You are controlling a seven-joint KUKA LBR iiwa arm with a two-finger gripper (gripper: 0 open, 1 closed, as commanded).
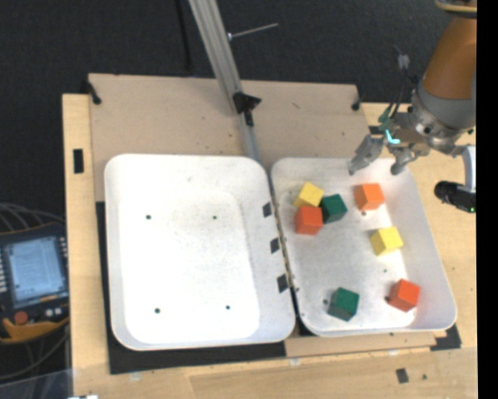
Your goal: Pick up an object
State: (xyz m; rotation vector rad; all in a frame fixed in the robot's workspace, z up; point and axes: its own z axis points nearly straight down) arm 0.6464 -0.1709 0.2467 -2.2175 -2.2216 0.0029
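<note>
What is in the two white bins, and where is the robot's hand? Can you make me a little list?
left bin: holds no blocks
right bin: six blocks
yellow blocks: two
green blocks: two
orange blocks: three
touching cluster: one yellow, one green, one orange block at the bin's upper left
gripper: above the right bin's top edge, jaws open, holding nothing

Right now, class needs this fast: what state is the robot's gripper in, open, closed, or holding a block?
Gripper: open, fingers spread, holding nothing, above the far edge of the right bin.
</note>
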